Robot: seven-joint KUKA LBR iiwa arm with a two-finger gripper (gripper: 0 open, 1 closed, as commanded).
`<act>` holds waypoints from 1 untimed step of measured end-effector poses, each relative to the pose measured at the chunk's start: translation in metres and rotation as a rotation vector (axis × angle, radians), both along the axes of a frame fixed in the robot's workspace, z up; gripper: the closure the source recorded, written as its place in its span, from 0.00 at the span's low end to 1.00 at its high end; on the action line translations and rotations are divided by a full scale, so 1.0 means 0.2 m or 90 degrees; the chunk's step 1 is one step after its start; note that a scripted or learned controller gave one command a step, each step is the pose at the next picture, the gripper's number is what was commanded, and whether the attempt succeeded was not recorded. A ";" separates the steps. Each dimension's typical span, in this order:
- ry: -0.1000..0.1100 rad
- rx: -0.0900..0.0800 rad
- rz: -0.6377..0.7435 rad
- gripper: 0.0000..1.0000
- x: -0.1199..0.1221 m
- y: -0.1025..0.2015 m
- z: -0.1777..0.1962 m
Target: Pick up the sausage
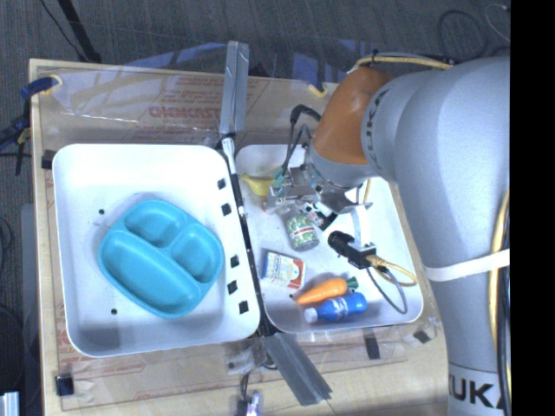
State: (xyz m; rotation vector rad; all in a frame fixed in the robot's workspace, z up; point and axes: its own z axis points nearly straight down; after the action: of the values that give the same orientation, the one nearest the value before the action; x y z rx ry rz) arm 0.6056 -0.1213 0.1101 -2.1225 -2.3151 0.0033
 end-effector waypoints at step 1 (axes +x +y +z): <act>-0.002 0.000 0.048 1.00 -0.09 -0.26 0.65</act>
State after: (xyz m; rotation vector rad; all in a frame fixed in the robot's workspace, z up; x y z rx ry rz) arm 0.5873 -0.1740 0.2403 -2.0348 -2.3954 0.0007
